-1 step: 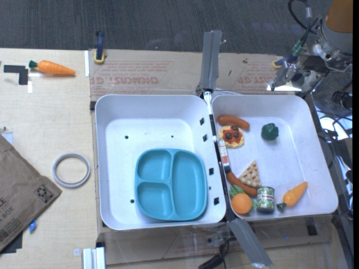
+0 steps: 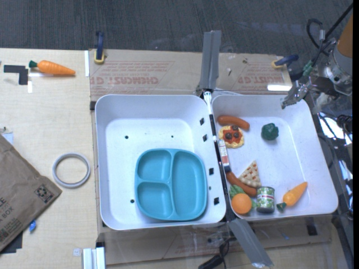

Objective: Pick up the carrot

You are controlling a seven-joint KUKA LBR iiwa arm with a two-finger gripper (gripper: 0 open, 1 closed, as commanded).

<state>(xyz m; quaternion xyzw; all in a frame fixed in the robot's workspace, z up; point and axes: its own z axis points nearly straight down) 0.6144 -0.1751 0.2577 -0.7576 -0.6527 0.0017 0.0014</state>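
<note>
A small orange carrot (image 2: 295, 194) with a green stub lies tilted in the near right corner of the right bin (image 2: 314, 130). A second, larger carrot (image 2: 53, 68) rests on the wooden bench top at the far left, outside both bins. My gripper (image 2: 293, 96) hangs over the right bin's far right corner, well behind the bin's carrot and apart from it. Nothing shows in the gripper.
The right bin also holds a hot dog (image 2: 233, 121), a round pizza (image 2: 233, 137), a green broccoli (image 2: 270, 131), a pizza slice (image 2: 251, 174), a sausage (image 2: 240, 184), an orange (image 2: 242, 204) and a small can (image 2: 265, 199) beside the carrot. A blue divided plate (image 2: 171, 184) sits in the left bin. A tape ring (image 2: 71, 169) lies on the bench.
</note>
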